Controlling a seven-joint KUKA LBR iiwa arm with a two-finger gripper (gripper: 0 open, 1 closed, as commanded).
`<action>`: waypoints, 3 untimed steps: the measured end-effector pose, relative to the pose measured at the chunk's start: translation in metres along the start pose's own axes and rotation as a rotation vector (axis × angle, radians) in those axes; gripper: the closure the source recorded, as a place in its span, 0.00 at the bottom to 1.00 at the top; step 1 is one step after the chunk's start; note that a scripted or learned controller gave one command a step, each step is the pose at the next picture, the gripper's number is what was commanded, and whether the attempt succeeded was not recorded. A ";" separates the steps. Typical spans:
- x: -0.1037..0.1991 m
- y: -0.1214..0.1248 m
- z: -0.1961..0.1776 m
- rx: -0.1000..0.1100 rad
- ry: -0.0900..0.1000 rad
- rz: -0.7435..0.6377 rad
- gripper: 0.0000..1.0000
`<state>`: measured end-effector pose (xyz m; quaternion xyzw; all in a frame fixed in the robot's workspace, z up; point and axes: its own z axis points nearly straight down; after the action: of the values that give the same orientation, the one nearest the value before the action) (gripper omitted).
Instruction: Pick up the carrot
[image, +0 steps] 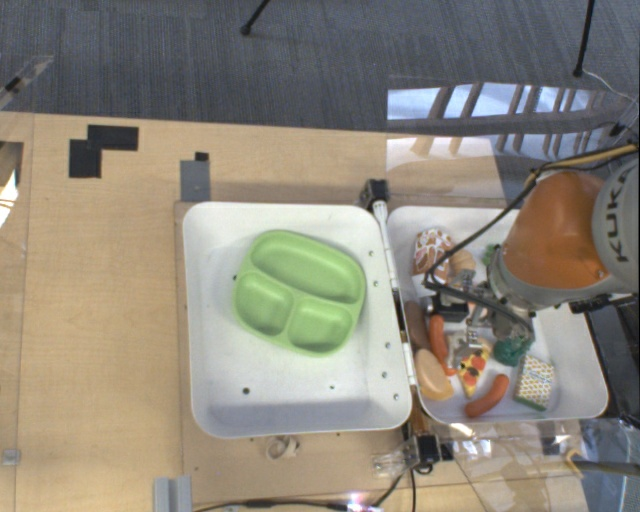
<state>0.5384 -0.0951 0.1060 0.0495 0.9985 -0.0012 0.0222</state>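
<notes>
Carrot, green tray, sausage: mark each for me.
carrot (437, 333), camera view, middle of its orange body.
green tray (298, 291), camera view, ridge between its compartments.
sausage (486, 397), camera view, middle of its red length.

A sectioned plate (298, 291) lies in the left bin (215, 400).

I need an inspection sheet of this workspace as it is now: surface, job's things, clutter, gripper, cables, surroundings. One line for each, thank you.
Surface: wooden bench bearing a left bin and a right bin.
Job's things: carrot in the right bin, lying free.
Clutter: green divided plate in the left bin; sausage, patterned block, round bread-like piece and other toy food in the right bin.
Gripper: gripper low over the right bin, beside the carrot.
Cables: black cable running along the arm; wires at the front edge.
Surroundings: grey carpet, stand legs.
</notes>
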 end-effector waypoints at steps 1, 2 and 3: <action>-0.076 -0.077 -0.020 0.004 0.030 0.080 0.00; -0.042 -0.078 0.019 0.004 0.028 0.221 0.00; -0.046 -0.076 0.009 0.003 0.023 0.214 1.00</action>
<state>0.5765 -0.1751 0.0995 0.1558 0.9877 0.0002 0.0106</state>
